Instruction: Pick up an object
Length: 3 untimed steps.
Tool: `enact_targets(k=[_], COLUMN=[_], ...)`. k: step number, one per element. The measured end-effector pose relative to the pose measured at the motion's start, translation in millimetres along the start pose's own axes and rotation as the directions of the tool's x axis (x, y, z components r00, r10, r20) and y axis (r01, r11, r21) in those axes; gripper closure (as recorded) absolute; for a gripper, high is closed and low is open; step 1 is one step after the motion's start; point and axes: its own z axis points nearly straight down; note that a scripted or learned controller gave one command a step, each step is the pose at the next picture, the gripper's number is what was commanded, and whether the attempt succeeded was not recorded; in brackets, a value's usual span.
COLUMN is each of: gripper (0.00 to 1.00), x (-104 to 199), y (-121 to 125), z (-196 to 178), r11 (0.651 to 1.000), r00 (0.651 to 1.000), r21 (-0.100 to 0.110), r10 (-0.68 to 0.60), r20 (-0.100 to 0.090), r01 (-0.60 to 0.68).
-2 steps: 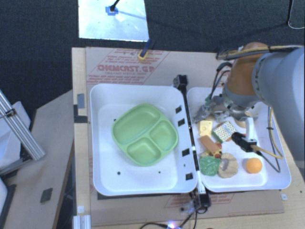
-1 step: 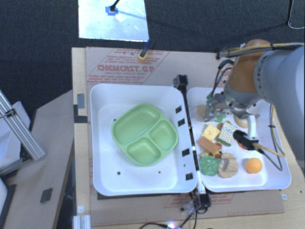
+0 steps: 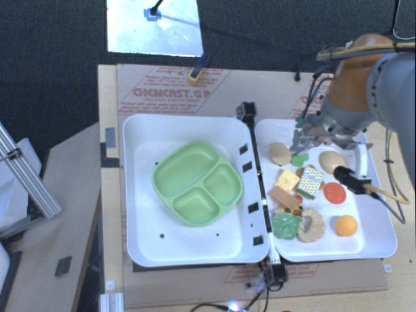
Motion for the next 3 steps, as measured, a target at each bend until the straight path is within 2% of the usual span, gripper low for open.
enact_targets(k=[1, 2, 3], gripper=[1.0, 1.0, 1.0], x=[8.2, 8.4, 57.6], y=[1.0, 1.9, 18.6], z=[-59.4, -69.4, -59.8], r11=[1.0, 1.0, 1.0], r00=[1.0, 1.0, 1.0], r21=[0.0, 0.001, 0.001], r10=[-0.005, -0.006, -0.009], r20=[0.0, 0.0, -0.001], r01=[0.005, 0.006, 0.009])
